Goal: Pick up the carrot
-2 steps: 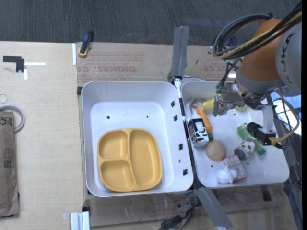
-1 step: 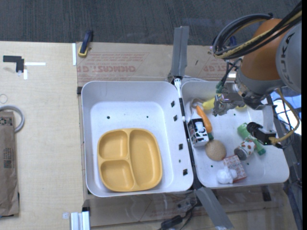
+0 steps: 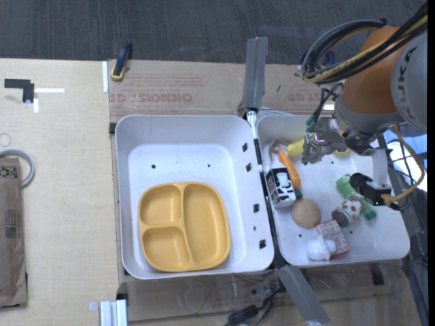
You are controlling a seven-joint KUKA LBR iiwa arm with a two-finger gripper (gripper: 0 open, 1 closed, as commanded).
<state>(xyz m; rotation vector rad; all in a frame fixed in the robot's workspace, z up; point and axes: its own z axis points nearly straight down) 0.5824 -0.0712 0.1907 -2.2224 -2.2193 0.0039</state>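
Several risks are building: carrot (image 3: 290,168) is lying at the right bin's (image 3: 401,244) upper left, touching the black-and-white can (image 3: 281,186), hand (image 3: 314,148) is hovering just right, closure unreadable, so it's risking a nudge or wrong pick.

"CHEMCAT" reversed, on cardboard (image 3: 178,87)

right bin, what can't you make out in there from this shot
- Claw: whether it is open or shut; camera view, the wrist and cables above cover it.
- Yellow item beside the claw: partly hidden by the claw, so its shape is unclear.
- Can label: too small to read.
- Carrot: its lower end meets the can; touching or overlapping is unclear.
- Bin's far right corner: covered by the arm.
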